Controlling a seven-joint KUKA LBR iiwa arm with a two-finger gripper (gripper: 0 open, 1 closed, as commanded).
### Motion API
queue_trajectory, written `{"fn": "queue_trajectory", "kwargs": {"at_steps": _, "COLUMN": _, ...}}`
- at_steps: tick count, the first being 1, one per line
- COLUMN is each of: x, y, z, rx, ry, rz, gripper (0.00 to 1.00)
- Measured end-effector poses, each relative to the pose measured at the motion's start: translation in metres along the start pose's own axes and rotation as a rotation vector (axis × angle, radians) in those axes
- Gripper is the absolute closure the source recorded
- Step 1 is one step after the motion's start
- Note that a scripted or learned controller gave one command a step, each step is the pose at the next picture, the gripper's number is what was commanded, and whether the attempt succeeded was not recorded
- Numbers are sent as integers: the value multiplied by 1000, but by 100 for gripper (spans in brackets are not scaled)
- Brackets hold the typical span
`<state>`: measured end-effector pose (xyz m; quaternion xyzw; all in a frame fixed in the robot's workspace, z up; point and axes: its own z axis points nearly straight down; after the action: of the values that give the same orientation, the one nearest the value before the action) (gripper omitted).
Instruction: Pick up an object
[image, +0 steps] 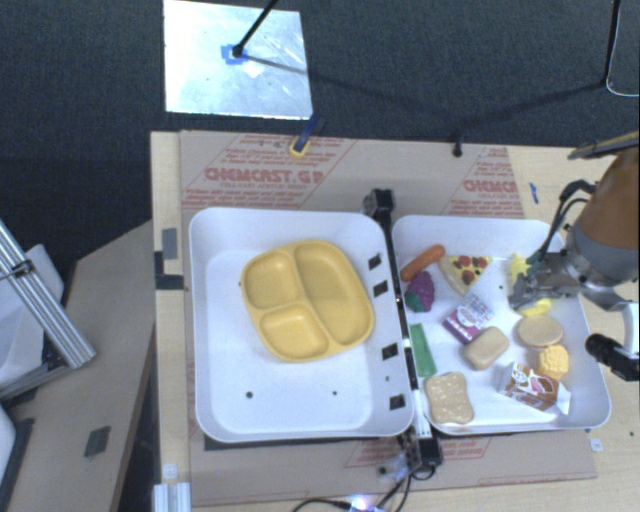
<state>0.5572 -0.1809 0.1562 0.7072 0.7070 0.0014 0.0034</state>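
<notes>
The gripper sits low over the right side of the right bin, dark fingers pointing down toward a yellow toy by the bin's right wall; whether they are spread or pressed together cannot be told from this slant, and nothing can be seen between them. As a judgement, the pick is not yet done: every item looks to be resting on the bin floor, so closing on something and lifting are left.

Nearest the camera lie a pale bread slice and a crinkled snack packet. Just beyond them are a waffle-like yellow piece, a round biscuit just below the gripper, a tan bun, a purple-and-white wrapper and a green strip along the left wall. Farther back come purple grapes, a pizza slice and an orange carrot-like stick.

The yellow toy is the likeliest target, touching or just beside the fingertips. The left bin holds a yellow divided plate, well apart from the arm
</notes>
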Motion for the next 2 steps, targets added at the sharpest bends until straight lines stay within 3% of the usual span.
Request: {"fn": "queue_trajectory", "kwargs": {"at_steps": 2, "x": 0, "y": 5, "z": -70, "rx": 1, "ry": 1, "rz": -4, "gripper": 100}}
